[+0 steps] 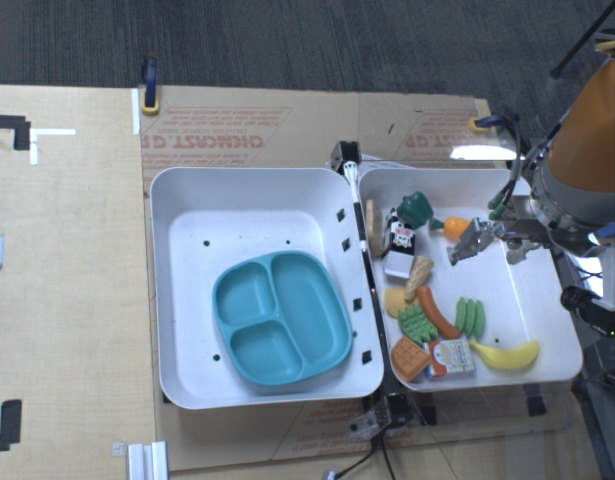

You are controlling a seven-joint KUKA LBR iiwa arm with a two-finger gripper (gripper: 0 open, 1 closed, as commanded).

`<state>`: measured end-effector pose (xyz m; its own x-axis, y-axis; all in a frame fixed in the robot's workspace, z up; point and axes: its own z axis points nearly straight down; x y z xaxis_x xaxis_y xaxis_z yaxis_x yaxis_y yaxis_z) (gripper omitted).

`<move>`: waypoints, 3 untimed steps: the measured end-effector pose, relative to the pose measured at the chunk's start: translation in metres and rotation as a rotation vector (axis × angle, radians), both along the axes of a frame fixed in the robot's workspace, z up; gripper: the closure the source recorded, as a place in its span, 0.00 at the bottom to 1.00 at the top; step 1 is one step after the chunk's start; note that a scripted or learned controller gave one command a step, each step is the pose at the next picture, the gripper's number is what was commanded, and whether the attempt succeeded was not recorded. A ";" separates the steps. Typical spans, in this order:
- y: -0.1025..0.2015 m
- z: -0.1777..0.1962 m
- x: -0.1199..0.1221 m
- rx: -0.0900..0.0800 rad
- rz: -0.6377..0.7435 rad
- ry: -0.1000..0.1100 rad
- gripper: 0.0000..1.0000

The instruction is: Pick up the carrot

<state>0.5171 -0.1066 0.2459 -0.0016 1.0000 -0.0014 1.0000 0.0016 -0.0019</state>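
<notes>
Overhead, two white bins (177, 298) sit side by side; a teal tray (282, 316) fills the nine o'clock one. At three o'clock, the gripper (467, 243) hovers, grip unclear, just beside the carrot (452, 226), among toy foods.

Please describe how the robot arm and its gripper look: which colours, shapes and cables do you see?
The arm is grey and rounded, with a broad orange band above the wrist. The gripper is small, of grey metal, with two thin fingers. Dark cables run beside the arm at the upper right.
</notes>
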 end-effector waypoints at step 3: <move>-0.103 -0.147 0.140 0.013 -0.116 0.021 0.00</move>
<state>0.6568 -0.2098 0.0991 0.1146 0.9934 0.0103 0.9932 -0.1143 -0.0231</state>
